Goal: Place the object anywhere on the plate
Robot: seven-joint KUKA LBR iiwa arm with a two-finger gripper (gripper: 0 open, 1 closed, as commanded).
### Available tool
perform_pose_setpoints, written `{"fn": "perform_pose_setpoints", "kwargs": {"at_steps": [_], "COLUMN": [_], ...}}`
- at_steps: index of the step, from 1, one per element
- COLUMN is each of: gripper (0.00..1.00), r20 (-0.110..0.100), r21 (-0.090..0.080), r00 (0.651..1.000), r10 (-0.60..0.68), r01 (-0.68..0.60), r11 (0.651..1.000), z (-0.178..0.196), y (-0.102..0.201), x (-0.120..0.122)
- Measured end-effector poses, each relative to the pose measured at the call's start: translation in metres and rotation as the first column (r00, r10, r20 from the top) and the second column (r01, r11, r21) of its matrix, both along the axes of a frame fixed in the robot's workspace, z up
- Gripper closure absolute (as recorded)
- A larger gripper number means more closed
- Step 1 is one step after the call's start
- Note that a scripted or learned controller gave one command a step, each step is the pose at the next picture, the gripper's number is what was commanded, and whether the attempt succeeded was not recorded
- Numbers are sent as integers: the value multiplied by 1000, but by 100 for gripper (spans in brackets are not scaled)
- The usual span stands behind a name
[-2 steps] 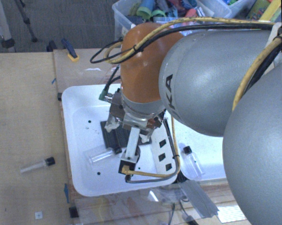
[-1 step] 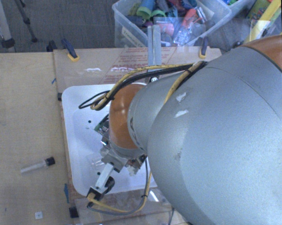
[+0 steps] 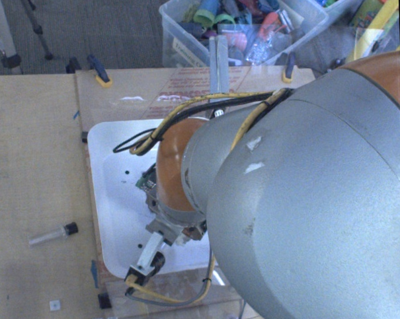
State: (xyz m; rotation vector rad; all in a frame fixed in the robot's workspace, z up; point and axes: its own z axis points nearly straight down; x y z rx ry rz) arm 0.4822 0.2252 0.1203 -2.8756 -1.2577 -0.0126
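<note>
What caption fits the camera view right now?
Grey arm with an orange band reaches over a white bin; a small capped tube lies on the bench beside it.

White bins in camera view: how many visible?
1. The white bin sits left of centre, partly under the arm. The arm covers the right side, so another may be hidden there.

I see a big smooth grey arm link [image 3: 301, 204] w/ pale glare spots, a glossy orange band [image 3: 170, 167] above the wrist, yellow + black cables [image 3: 204, 109] bundled across its top, and a grey metal wrist flange [image 3: 167, 223] below.
</note>
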Motion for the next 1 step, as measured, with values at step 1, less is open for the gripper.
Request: {"fn": "perform_pose_setpoints", "kwargs": {"at_steps": [1], "gripper": [100], "r20": [-8], "r21": [-5], "r00": [844], "r10": [537], "r01": [-537], "r11": [843], "z": [35], "y": [-1], "x": [-4]}}
